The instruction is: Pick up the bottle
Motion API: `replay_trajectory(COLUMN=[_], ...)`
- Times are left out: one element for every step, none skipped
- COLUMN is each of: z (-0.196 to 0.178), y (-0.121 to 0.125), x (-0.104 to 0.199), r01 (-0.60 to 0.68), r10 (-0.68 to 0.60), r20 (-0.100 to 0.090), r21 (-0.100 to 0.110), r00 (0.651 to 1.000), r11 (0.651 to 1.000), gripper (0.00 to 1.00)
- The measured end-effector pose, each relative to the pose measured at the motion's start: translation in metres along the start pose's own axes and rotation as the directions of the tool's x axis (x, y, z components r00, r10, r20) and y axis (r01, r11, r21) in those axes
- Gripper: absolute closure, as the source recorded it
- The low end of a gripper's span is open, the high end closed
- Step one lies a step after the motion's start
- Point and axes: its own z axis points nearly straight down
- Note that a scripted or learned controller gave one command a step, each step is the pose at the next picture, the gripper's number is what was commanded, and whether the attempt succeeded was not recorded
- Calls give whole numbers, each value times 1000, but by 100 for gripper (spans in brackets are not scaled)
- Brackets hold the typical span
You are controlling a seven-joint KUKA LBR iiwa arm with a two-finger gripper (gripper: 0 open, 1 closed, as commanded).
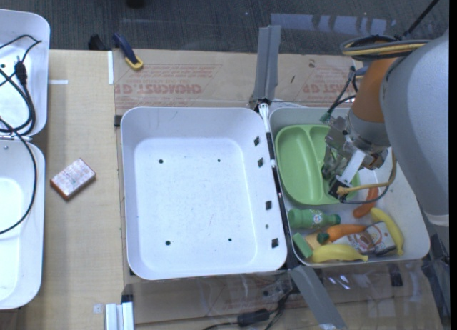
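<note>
The arm (421,107), nearest the camera, reaches in from the right over the right bin (418,246). The left bin (193,186) sits beside it on the table (78,228). A green tray (303,164) lies under the tool (341,178); whether the tool is apart or together I cannot tell. The bottle (314,217) lies on its side just below the tray, touching a carrot (344,231) and near a banana (337,253). A good grasp likely means shifting toward the bottle's middle and closing across its narrow width.

Red mirrored print on cardboard (186,78), not legible.
</note>
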Motion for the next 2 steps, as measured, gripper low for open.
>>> replay_trajectory(z=[-102,-20], y=[5,45], x=[74,30], r01=[-129,-181], r10=[128,180], r20=[-26,-35], r21=[-35,-46], r00=[991,983], r11=[991,982], gripper=[0,0])
